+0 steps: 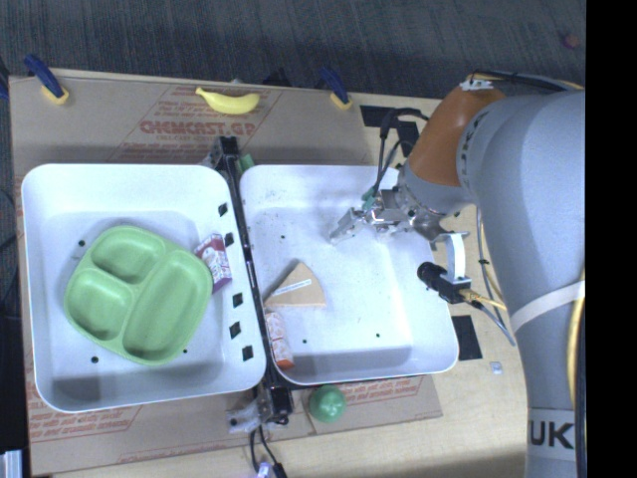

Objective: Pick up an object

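The arm reaches in low over the right bin; whether its hand is parted, I cannot tell.

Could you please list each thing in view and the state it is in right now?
Hand: low over the right bin, nothing seen in it.
Green tray: flat in the left bin, compartments up.
Red packet: in the left bin, by the tray's right edge.
Wedge: lying flat in the right bin, apart from the hand.
Red tube: lying along the right bin's left wall.
Banana: on the cardboard behind the bins.
Green ball: on the bench in front of the right bin.
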Robot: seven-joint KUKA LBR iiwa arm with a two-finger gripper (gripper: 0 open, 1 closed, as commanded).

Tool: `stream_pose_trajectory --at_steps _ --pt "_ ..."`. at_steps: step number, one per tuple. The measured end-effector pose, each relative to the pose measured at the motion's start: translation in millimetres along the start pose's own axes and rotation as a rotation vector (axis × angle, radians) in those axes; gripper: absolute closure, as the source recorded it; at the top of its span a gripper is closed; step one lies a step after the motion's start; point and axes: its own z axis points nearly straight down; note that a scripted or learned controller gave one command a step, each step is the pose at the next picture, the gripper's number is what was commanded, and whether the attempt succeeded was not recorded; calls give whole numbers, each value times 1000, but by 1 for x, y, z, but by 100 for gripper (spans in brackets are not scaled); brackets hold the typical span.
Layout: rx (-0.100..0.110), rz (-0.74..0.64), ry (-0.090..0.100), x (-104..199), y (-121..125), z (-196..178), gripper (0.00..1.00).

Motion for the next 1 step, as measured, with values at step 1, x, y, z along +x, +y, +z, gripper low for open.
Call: stream_pose_trajectory --at_steps 1 --pt "0 -4 0 0 0 -11 100"
